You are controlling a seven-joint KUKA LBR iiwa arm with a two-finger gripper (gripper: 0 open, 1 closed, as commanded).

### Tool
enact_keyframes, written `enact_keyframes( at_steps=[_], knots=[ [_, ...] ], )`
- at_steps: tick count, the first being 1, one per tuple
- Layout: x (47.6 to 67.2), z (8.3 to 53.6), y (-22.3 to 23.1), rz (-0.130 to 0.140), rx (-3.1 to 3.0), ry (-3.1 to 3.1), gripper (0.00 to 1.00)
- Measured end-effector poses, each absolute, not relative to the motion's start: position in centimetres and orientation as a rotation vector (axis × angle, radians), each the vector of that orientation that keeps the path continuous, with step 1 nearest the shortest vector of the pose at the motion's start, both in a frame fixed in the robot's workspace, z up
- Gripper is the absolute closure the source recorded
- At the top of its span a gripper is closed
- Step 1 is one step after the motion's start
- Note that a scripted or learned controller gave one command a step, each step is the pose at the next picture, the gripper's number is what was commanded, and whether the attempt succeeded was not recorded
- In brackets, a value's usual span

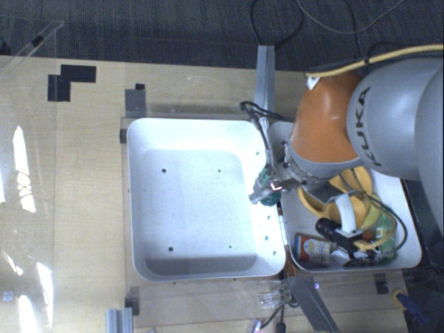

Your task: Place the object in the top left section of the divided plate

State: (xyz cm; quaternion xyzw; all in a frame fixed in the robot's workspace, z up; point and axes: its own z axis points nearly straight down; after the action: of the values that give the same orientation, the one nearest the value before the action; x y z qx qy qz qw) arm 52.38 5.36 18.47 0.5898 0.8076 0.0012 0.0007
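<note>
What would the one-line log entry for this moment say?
arm: reaching in over right bin | end effector: above the wall between bins | left bin: beside it | right bin: yellow plate, bottle, clutter

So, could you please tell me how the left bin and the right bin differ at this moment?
The left bin shows a bare white floor, while the right bin holds a clutter of objects, among them a yellow divided plate and a bottle. The left bin lies fully in sight; the right bin is largely covered by the arm. Both are shallow and white.
</note>
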Motion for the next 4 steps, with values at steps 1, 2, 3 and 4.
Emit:
enact_keyframes(
  at_steps=[1,2,3,4],
  knots=[
    [52.6,19.5,5.4,0.01,1.85,2.533,1.0],
    [55.4,22.5,3.5,0.006,1.453,2.78,1.0],
    [49.0,18.4,10.7,0.004,1.234,2.887,1.0],
    [48.8,18.5,9.5,0.005,1.486,2.766,1.0]
  ],
)
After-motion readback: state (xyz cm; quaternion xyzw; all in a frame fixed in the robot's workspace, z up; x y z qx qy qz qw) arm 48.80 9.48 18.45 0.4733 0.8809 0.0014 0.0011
